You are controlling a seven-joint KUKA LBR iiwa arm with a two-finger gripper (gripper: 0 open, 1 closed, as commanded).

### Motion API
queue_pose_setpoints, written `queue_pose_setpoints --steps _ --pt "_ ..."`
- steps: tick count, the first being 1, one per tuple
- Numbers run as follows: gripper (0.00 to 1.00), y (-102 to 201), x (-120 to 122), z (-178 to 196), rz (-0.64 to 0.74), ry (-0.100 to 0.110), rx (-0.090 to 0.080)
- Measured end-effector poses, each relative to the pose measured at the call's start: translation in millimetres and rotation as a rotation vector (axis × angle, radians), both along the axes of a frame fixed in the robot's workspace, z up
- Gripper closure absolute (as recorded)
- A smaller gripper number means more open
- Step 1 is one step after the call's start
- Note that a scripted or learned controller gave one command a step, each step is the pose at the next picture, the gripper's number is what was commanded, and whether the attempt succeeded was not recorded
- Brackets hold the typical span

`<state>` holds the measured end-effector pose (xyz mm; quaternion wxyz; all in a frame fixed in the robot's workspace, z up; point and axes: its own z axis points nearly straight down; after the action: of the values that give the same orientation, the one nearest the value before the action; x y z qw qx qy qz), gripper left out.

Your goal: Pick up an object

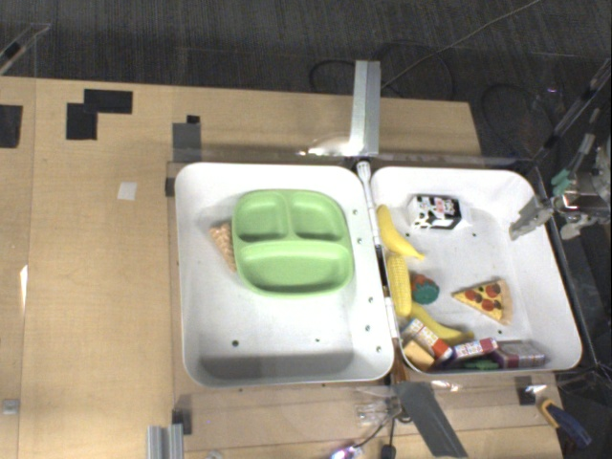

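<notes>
- The right bin (535,191) holds the loose pieces, mostly crowded along its nine and six o'clock sides; the slanted walls probably let them slide there.
- The left bin (191,256) carries a green divided plate (290,241), with something tan tucked under its nine o'clock edge.
- The gripper (564,204) hangs at the right bin's three o'clock rim, apparently poised rather than reaching; how wide it stands I cannot tell.
- The pizza slice (486,299) lies nearest, toward seven o'clock from it, apart.
- The black-and-white packet (436,210) sits at nine o'clock, the banana (394,233) beyond.
</notes>
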<state>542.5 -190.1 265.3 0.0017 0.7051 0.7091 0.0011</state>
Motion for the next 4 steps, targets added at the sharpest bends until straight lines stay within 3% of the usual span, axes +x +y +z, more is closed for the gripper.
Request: queue_pose_setpoints --steps 1,2,3,4 --pt "0.00 71 1 -102 0.009 0.001 0.001" --pt "0.00 91 98 -175 -0.007 0.006 -0.002" --pt "0.00 85 118 -171 0.006 0.053 0.004" --pt "1.00 83 115 -162 0.010 0.065 0.002"
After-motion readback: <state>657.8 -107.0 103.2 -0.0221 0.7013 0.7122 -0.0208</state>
